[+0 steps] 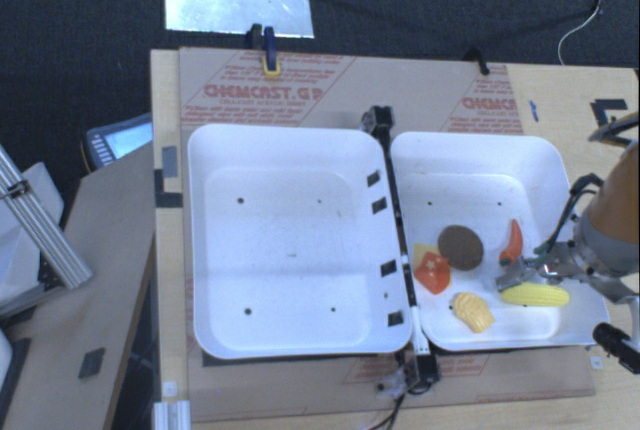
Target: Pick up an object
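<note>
In the right bin (545, 158), at the lower right of the frame, the gripper (515, 273) sits low just above the yellow corn cob (535, 295), whose long axis runs left-right, with the orange carrot (514, 240) just beyond; finger spacing I cannot tell.

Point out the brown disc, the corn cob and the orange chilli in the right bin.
brown disc (461, 246), camera view, centre of its flat top.
corn cob (535, 295), camera view, middle of its yellow body.
orange chilli (514, 240), camera view, mid-length of the pod.
</note>
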`<state>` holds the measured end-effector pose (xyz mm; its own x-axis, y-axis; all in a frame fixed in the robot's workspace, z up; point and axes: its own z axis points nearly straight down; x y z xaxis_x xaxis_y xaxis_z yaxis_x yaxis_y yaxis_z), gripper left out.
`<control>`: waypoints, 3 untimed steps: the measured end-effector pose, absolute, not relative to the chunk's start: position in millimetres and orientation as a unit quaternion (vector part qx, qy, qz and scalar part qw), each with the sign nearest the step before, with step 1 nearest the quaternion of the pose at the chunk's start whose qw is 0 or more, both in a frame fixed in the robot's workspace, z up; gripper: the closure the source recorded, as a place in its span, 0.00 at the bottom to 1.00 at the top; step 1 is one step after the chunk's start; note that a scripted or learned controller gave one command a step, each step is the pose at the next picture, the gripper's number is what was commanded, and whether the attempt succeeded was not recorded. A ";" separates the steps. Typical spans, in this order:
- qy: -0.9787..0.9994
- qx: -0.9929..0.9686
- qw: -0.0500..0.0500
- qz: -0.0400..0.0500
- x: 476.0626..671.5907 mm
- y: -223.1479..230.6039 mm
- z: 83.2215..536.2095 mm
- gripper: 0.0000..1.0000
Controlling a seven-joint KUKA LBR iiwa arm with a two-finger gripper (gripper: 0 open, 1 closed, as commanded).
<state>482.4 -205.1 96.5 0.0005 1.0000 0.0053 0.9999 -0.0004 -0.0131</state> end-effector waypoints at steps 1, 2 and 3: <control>-0.710 -0.704 -0.003 -0.002 556.0 -184.6 94.2 0.00; -0.709 -0.705 -0.003 -0.001 553.2 -186.9 105.0 1.00; -0.711 -0.703 -0.002 -0.003 556.1 -112.9 173.8 1.00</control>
